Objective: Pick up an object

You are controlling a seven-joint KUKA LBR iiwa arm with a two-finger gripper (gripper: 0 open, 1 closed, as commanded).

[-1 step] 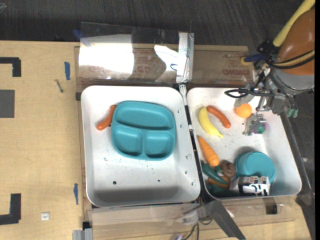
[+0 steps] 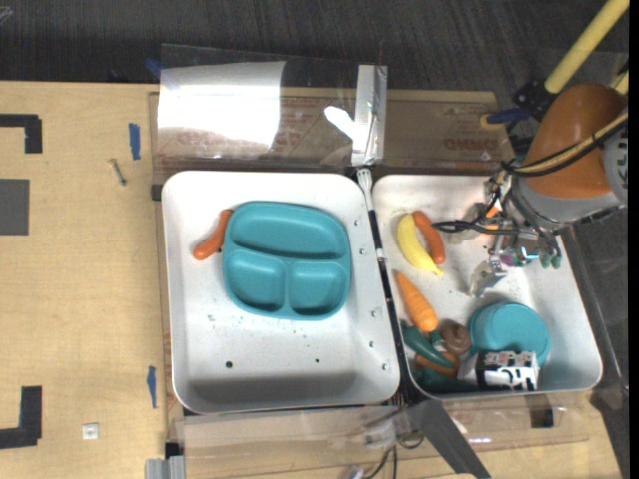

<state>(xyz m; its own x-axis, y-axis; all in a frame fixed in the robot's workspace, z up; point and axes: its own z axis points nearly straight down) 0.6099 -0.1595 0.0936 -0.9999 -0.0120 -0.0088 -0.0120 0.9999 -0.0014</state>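
Gripper [image 2: 491,275]: over right bin [image 2: 584,302], jaws' state cannot tell, nothing seen held. Banana [image 2: 417,246]: by bin's left edge. Step: approach. Next: descend onto one item, close.

1 fixed camera looks down at a slant on 2 white bins [image 2: 190,297]; arm [image 2: 574,153] enters from 3 o'clock.

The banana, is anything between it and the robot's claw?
Nothing visible blocks it. The banana lies on the right bin's white floor with a small orange piece touching it. Bare floor separates that piece from the gripper, which hovers to its right.
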